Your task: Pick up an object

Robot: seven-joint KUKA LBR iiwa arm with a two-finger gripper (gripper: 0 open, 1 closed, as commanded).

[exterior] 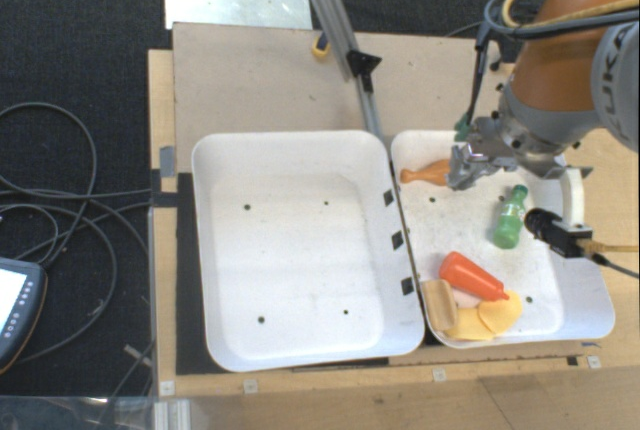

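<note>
At hand (462, 173), orange drumstick (426, 174), touching

The gripper (466, 168) hung over the far part of the right bin (590, 313), touching the brown drumstick toy (426, 174). In the same bin a green bottle (508, 218) lay near the middle, and an orange cone (470, 276) lay on yellow pieces (495, 316) at the near edge.
</note>
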